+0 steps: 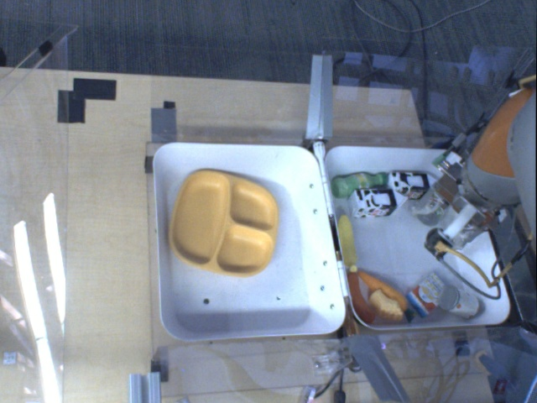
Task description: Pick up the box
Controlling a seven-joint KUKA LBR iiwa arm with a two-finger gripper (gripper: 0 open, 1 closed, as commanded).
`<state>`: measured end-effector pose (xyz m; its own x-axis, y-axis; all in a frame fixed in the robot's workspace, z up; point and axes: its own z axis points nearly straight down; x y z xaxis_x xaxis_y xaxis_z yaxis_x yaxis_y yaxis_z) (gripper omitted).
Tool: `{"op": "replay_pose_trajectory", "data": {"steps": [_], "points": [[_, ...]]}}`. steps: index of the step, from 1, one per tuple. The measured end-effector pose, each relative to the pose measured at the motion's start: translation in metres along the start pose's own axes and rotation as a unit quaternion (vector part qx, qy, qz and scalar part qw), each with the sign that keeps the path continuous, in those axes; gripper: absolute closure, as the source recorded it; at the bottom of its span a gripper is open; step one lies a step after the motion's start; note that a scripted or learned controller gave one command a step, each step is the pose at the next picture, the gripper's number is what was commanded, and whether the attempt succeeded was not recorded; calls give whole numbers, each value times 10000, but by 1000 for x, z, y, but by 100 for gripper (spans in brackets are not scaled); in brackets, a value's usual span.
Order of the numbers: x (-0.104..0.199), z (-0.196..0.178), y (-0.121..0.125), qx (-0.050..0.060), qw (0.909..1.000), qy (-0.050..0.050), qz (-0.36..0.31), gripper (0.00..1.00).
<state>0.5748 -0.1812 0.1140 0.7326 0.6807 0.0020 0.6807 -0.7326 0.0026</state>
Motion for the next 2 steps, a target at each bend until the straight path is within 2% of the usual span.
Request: {"op": "replay_pose_trajectory", "data": {"steps": [1,2], "points": [[38,-13,16,-4,9940,1,1098,0],[-41,-122,-13,-12,9876,5,1567,0]]}}
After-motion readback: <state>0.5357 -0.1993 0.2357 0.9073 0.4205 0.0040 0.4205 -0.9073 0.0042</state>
